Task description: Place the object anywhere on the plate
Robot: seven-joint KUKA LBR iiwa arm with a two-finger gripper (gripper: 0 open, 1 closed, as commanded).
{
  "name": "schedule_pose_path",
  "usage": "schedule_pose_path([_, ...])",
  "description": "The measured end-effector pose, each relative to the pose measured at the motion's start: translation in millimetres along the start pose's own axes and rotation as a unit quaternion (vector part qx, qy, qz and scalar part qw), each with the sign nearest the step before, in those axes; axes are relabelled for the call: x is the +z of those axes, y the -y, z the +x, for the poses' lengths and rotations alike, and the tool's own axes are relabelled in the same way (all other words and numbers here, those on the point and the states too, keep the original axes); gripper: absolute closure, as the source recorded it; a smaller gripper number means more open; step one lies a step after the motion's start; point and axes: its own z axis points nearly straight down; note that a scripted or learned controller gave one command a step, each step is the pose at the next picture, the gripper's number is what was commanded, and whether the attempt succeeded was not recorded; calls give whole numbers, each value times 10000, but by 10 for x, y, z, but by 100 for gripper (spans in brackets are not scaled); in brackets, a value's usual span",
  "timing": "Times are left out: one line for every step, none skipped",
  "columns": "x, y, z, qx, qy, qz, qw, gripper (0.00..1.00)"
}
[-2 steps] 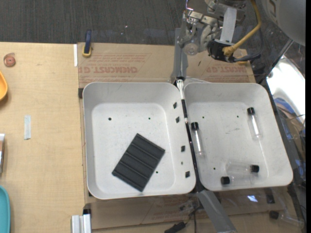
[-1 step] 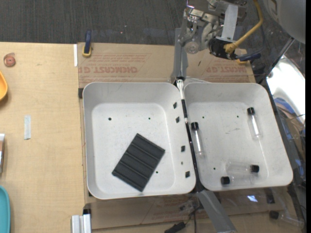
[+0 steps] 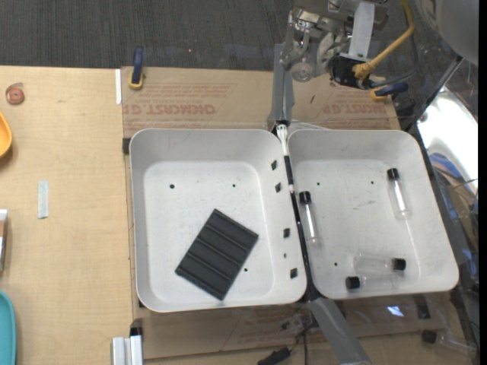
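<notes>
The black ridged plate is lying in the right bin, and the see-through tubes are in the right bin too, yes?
Not quite. The camera view shows the black ridged plate lying in the left bin. The see-through tubes are indeed in the right bin.

A robotics lab. Two white bins (image 3: 144, 204) sit on cardboard (image 3: 198, 101). Cabled robot hardware (image 3: 342, 29) hangs above the counter (image 3: 61, 166).

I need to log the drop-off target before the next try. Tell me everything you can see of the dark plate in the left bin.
The plate is a flat rectangular slab, dark grey to black, matte like plastic or rubber, with raised ribs running along its length. It lies flat on the floor of the left bin, turned at a slant, toward the bin's near side. Nothing rests on it and it touches no wall.
</notes>
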Motion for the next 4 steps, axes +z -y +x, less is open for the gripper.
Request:
schedule_pose_path([-67,-3,11,-10,22,16,10000,100])
schedule_pose_path([-131,-6,23,-21,45,34,10000,100])
schedule_pose_path([-190,-10,36,-33,70,54,10000,100])
schedule_pose_path([-246,-14,51,-45,96,76,9999,100])
